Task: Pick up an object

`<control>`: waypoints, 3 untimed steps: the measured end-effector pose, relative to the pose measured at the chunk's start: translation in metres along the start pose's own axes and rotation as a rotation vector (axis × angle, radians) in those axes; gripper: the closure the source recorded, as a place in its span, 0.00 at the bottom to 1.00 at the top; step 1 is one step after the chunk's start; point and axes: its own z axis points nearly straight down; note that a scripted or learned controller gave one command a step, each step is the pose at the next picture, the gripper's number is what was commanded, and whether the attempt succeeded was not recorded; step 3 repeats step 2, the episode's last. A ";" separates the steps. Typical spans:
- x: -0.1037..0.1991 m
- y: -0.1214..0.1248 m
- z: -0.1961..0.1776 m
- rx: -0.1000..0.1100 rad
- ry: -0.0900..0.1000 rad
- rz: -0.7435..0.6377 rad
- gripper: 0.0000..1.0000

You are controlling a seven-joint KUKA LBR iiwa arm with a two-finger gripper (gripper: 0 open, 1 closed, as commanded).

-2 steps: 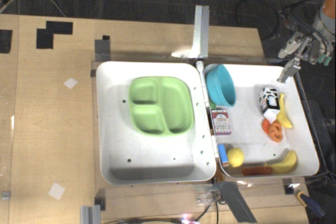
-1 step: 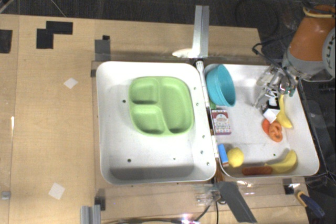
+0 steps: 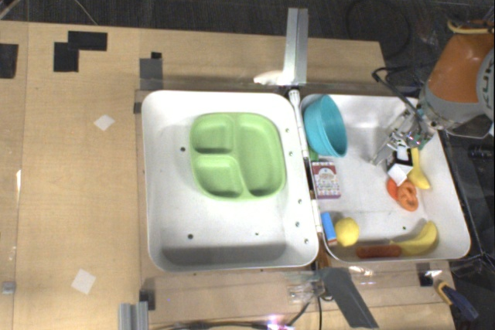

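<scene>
- The arm [image 3: 462, 73] reaches in from the right edge, wrist angled down-left.
- The pincer [image 3: 402, 141] sits low in the right bin [image 3: 363, 108]; its grip apparently unreadable.

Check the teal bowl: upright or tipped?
Tipped. The teal bowl leans on its side against the right bin's left wall, showing its opening.

Both bins [image 3: 166, 166] are white. In the left one lies a light green tray [image 3: 236, 154]. In the right bin: a teal bowl [image 3: 325, 126], a red-and-white card [image 3: 326, 180], an orange ring [image 3: 407, 195], a yellow lemon [image 3: 347, 231], a yellow banana [image 3: 418, 239]. The bench [image 3: 69, 189] is pale wood.
</scene>
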 end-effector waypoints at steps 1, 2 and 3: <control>0.058 -0.014 -0.002 -0.002 -0.004 0.150 0.00; 0.102 -0.019 -0.004 -0.003 -0.008 0.210 0.00; 0.102 -0.019 -0.004 -0.003 -0.008 0.210 0.00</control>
